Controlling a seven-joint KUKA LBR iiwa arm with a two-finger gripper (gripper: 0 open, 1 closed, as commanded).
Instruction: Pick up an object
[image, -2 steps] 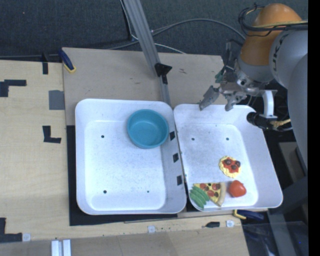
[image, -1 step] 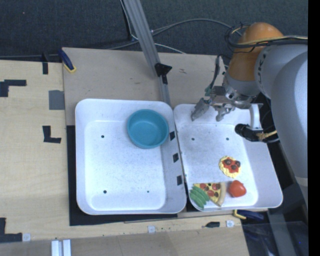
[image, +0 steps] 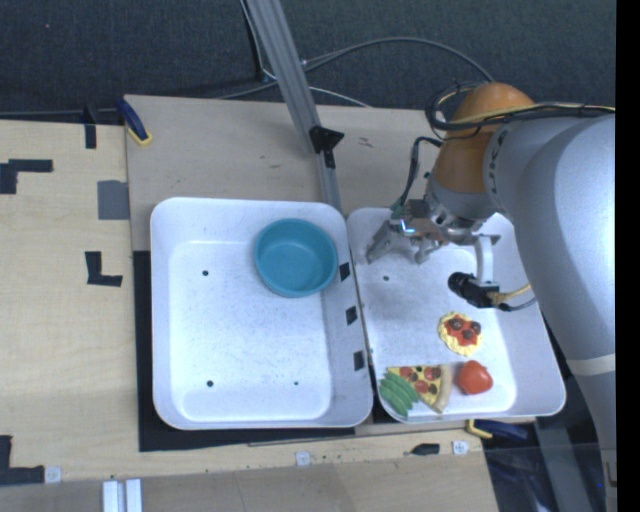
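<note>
Nothing picked yet: the gripper (image: 398, 243) is hanging over the far left part of the right bin (image: 400, 310), and no toy is sitting between its fingers
Gripper state: its two fingers are spreading apart and pointing down and left, with only bare white floor under them
Work done: the arm (image: 560, 200) is reaching in from the right and is already over the bin that is holding the toys
Work left: I think it is needing to go down on a toy, close on it and lift it, so almost all of the job is waiting
Toys to pick: a small round pizza (image: 460, 333) is lying in the right part of the right bin, a pizza slice (image: 428, 384) is lying at the near edge, a green bean pod (image: 397, 390) is touching the slice on its left, and a red tomato (image: 474, 377) is sitting just beside the slice on its right
Gap to the toys: all four are lying nearer and more to the right than the gripper, well apart from it
Left bin (image: 200, 350): a blue bowl (image: 295, 257) is resting in its far right corner
Surface: both bins are sitting side by side on a light wooden bench (image: 60, 300), with a dark mat peeking out under them
Room: a grey pole (image: 295, 90) is leaning in from the far side, and dark floor and cables are showing behind the bench
</note>
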